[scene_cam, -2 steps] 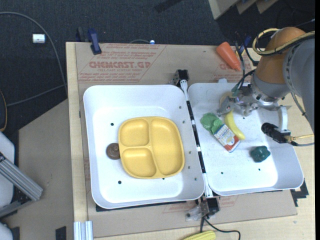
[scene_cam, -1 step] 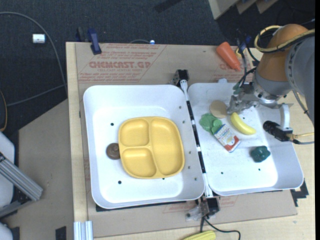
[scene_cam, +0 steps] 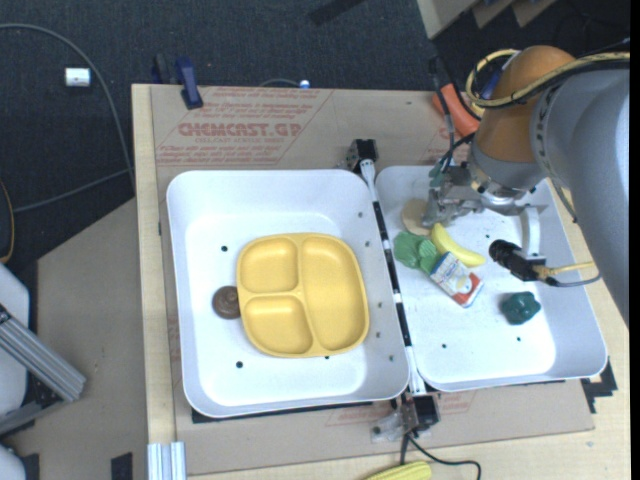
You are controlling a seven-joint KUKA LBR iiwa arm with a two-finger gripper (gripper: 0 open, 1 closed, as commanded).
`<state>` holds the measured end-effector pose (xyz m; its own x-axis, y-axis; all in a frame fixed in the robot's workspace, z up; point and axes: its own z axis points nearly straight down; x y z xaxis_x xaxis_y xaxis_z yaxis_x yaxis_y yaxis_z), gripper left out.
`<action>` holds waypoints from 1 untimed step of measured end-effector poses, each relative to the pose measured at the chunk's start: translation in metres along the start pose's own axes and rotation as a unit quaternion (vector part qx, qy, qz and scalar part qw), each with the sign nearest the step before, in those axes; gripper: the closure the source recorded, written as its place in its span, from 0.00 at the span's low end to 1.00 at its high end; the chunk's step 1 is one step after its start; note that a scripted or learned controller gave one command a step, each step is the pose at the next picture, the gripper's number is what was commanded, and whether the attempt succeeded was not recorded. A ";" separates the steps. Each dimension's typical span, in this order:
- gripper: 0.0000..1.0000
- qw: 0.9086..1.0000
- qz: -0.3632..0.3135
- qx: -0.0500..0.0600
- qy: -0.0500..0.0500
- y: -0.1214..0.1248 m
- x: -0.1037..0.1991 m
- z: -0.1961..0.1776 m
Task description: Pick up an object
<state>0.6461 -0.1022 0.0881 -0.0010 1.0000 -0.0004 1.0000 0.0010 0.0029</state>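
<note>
The arm (scene_cam: 560, 98) reaches over the right bin (scene_cam: 520, 353), and its gripper (scene_cam: 447, 206) hangs low at the far left part of that bin, just above the banana (scene_cam: 456, 245). How wide its jaws stand cannot be told from this view, and nothing can be seen held in them. The banana lies in the right bin just beside the gripper. A green object (scene_cam: 413, 249) sits touching the banana's left side, and a small packet (scene_cam: 459, 280) lies just below the banana. A dark green lump (scene_cam: 520, 308) rests to the right of the banana, apart from it. A round tan disc (scene_cam: 417, 214) shows just above the green object. Left of the banana, in the left bin (scene_cam: 200, 208), a yellow divided plate (scene_cam: 302, 294) lies flat, with a small brown round thing (scene_cam: 226, 302) touching its left edge.
</note>
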 end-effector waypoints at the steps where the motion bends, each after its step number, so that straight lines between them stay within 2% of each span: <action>1: 0.00 1.000 0.000 0.000 -0.001 0.000 -0.001 0.001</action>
<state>0.6459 -0.1030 0.0874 -0.0002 1.0000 -0.0018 1.0000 0.0002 0.0038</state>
